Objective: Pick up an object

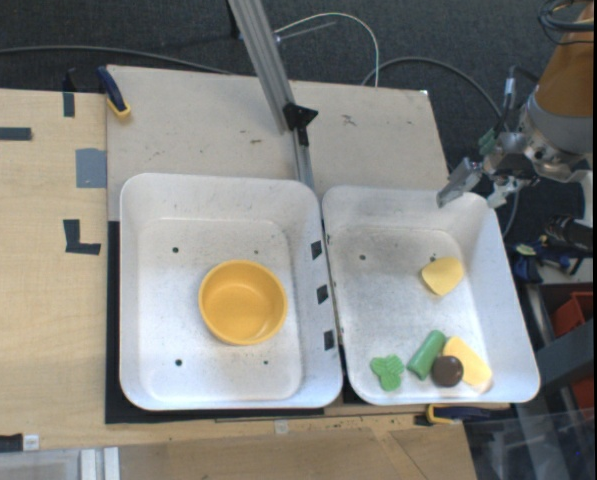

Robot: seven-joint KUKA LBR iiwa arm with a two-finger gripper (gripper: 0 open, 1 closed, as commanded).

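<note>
Dark carpet surrounds a light wooden bench [38,268], and on this bench two shallow white bins stand side by side, touching at their inner rims. I take the right bin [398,218] as the landmark for all places. Inside it, near its right wall, lies a pale yellow piece [442,275]. At its near edge there is a small group: a green leafy piece [387,371], a green cylinder [426,354] leaning beside it, a dark brown round piece [447,370], and a yellow piece [471,364] that touches the brown one. To the left of the right bin is the left bin [138,268], and an orange-yellow bowl [242,301] stands upright in its middle. A grey metal bar [263,43] goes from the far edge of the picture down to the place where the bins meet.

The gripper [473,180] hangs over the far right corner of the right bin, well apart from all pieces. Its two fingers are spread apart with nothing between them.
</note>
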